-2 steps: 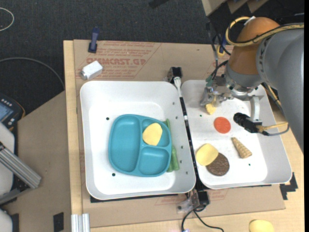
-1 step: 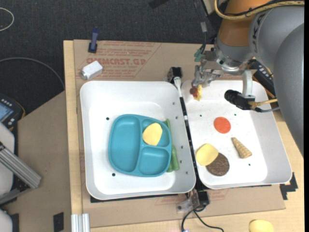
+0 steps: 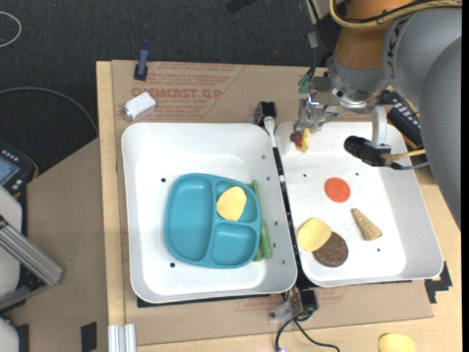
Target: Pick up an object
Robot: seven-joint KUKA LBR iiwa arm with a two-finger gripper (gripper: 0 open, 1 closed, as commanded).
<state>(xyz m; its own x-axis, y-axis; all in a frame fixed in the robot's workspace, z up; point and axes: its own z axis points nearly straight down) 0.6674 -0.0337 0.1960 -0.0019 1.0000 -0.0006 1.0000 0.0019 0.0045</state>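
Where metal gripper (image 3: pixel 303 125) hangs, small yellow-red piece (image 3: pixel 300 140), ridged cone (image 3: pixel 366 224).

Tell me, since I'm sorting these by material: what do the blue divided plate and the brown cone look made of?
The blue divided plate looks like moulded plastic: uniform teal colour, smooth rounded compartments, a soft satin sheen. The small brown ribbed cone in the right white bin resembles a toy ice-cream cone, probably matte plastic or rubber; it is too small to be sure.
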